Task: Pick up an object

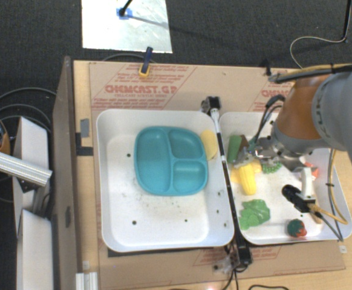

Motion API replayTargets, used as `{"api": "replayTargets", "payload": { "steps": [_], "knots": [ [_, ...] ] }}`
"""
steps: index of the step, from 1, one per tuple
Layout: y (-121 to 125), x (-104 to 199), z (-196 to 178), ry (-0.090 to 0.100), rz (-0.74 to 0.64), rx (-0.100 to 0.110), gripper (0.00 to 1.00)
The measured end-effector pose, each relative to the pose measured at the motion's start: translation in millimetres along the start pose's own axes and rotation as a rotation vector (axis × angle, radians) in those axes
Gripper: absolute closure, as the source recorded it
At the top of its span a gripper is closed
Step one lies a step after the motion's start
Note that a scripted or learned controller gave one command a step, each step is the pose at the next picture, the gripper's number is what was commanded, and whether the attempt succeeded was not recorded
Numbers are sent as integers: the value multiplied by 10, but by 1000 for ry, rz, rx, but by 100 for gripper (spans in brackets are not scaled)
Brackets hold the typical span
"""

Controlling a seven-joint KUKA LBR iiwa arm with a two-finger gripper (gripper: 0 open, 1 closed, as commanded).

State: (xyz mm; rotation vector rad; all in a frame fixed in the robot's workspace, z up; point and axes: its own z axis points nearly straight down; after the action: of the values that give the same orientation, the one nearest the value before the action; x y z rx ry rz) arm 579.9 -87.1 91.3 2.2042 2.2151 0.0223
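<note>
— Nearest the bench's front edge, right bin (pixel 273 223), entry one: a small red-and-green toy (pixel 295 227), lying alone by the front wall. Entry two, just behind it and toward the divider: a leafy green piece (pixel 254 212). Both lie clear of my arm (pixel 324 110).

— And what is the gripper over?

— Entry three: a yellow corn cob (pixel 247 178), mid-bin, beside the divider. My gripper (pixel 257 156) sits low at the cob's far end. I cannot say whether it touches the cob or hovers. Clenched or released, I cannot tell from this angle. Nothing shows as lifted off the bin floor.

— So which step do I log?

— My judgement: the descend-and-grasp step, with the pick not yet made and the cob the likeliest target.

— What does the next move call for?

— A firm close across the cob's narrow width, then a straight lift. The spot is crowded: a small green scrap (pixel 271 168) lies just beside the gripper, and a long green piece (pixel 233 147) stands against the divider behind the cob. Either could be nudged or caught.

— Anything farther off?

— Left bin (pixel 164 217): one teal divided plate (pixel 170 161) and a pale yellow piece (pixel 209 142) at its right wall. Beyond both bins: printed cardboard (pixel 152 83), then a foil sheet (pixel 127 17) on the floor.
</note>
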Motion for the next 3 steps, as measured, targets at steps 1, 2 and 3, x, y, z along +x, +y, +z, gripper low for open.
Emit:
{"api": "replayTargets", "payload": {
  "steps": [1, 2, 3],
  "knots": [
    [-463, 17, 63, 3, 5, 25, 0],
    [493, -9, 63, 0, -2, 11, 0],
    [844, -348, 73, 0, 0, 15, 0]
  ]
}}
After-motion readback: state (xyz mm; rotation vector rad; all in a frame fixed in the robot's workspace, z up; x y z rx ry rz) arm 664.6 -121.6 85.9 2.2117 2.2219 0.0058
